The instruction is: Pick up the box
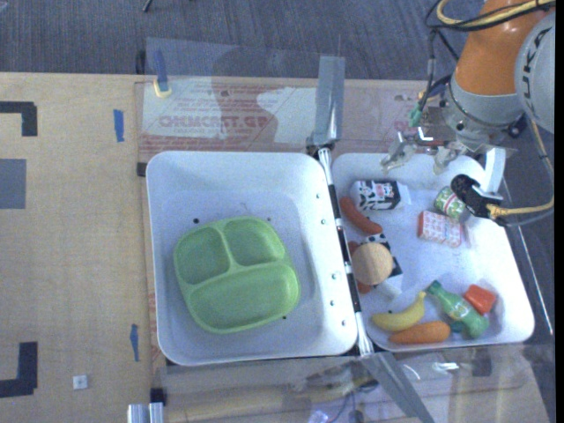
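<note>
A small pink and white patterned box (440, 228) lies flat in the right bin (520, 324), towards its far right. A black and white carton (377, 194) lies to its left, nearer the bin's far edge. My gripper (423, 155) hangs over the far edge of the right bin, above and behind both. Its fingers (394, 158) are spread open with nothing between them. The gripper is apart from the box, up and to the left of it in the view.
A green can (451, 203) lies just behind the box. Also in the right bin are a red sausage (359, 216), a bun (373, 263), a banana (401, 314), a carrot (425, 331) and a green bottle (458, 308). The left bin (167, 192) holds a green divided plate (235, 273).
</note>
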### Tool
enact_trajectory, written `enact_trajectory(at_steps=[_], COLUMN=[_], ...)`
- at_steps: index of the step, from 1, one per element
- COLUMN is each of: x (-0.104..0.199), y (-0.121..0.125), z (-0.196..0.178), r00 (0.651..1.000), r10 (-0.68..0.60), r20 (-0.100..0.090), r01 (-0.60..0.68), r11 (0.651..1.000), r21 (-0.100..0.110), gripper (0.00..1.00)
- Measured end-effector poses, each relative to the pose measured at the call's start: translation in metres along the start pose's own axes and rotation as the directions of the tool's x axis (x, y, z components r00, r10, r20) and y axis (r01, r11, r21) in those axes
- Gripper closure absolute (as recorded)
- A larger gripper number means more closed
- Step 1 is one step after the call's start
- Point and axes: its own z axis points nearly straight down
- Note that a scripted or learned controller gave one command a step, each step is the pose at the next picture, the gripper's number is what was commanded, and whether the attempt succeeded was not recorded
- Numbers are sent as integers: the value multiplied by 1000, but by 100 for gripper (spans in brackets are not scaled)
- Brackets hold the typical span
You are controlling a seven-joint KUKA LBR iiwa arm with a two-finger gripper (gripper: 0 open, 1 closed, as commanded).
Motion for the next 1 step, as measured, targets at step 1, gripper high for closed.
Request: enact_trajectory(at_steps=[1], x=[-29], y=[5], z=[-6], r00=[999], r10=[-49], r20=[3], r01=[49], r11=[999], r21=[-5], gripper=[0])
